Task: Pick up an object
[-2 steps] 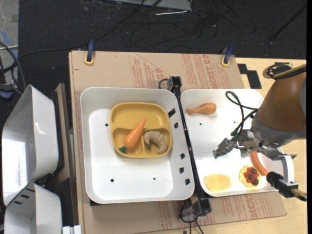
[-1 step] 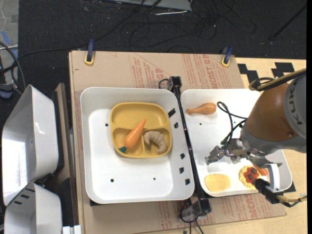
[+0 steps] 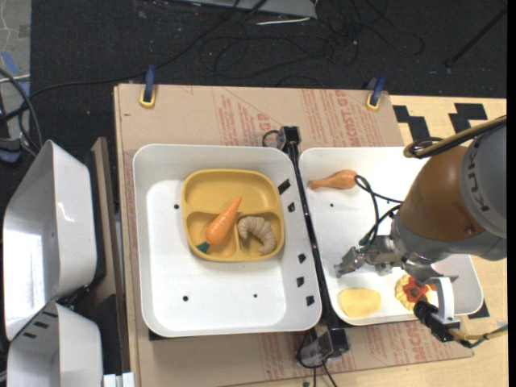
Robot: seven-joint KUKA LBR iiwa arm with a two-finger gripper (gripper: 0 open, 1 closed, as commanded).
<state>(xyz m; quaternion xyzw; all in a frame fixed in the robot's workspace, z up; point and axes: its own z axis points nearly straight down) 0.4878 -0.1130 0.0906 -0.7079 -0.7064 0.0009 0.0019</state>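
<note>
The bulky rounded grey robot arm [image 3: 488,192] carries a broad glossy orange band [image 3: 439,196] above its wrist. Below sits a small grey metal two-finger gripper [image 3: 352,262]. A thin black cable [image 3: 372,196] loops beside the wrist.

I count two shallow white bins: a left bin [image 3: 161,240] and a right bin [image 3: 347,160]. The left bin holds one yellow divided plate [image 3: 197,188], which carries one toy carrot [image 3: 223,221] and one pale toy shrimp [image 3: 258,232]. The right bin holds one toy drumstick [image 3: 332,182], one pale yellow flat piece [image 3: 359,301] and one orange-red item [image 3: 411,290], partly hidden by my arm.
</note>
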